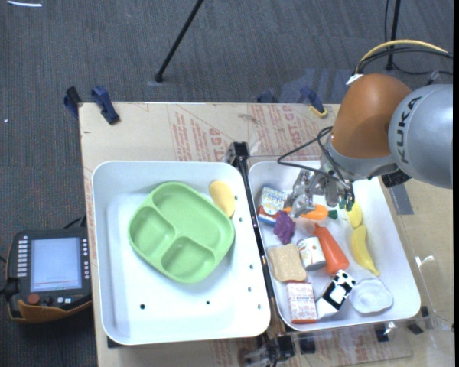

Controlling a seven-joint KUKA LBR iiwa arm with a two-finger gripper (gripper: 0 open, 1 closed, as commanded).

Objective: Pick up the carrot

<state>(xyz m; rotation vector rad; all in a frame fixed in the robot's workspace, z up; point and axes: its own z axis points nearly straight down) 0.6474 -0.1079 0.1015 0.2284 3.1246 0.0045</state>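
The carrot (316, 214) is a small orange piece with a bit of green at its right end. It lies in the upper middle of the right bin (394, 232). My gripper (315, 199) hangs just above it, reaching down from the orange-banded wrist. Its fingers (301, 195) look spread open, with tips on either side of the carrot's upper edge. Nothing is lifted between them. A longer orange-red piece (331, 251) lies just below the carrot.
Around the carrot in the right bin are purple grapes (284, 225), a blue-white packet (272, 199), a small can (311, 252), a bread slice (288, 263), a banana (362, 248) and a white lid (371, 297). The left bin (111, 281) holds a green divided plate (182, 232) and a yellow item (222, 197).
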